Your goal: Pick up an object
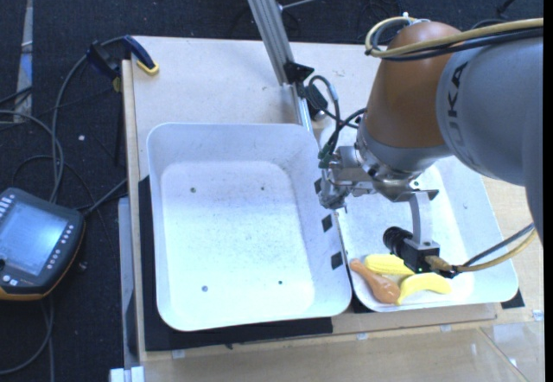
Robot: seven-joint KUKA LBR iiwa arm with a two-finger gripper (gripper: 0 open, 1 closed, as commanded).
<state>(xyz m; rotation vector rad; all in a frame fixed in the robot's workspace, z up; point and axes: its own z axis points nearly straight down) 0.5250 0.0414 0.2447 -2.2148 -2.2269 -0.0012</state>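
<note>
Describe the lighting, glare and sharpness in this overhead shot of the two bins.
Camera view: the light is soft and even, and the left bin is bright white without hard glare. The arm throws only faint shade on the right bin, and its orange band carries a dull sheen. The yellow banana-shaped pieces read clearly, while the arm looks slightly soft.

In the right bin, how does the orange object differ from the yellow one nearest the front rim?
The orange object tapers; the curved yellow object bends like a banana. The orange one lies nearer the left bin than the yellow one. Both lie by the right bin's front rim.
</note>
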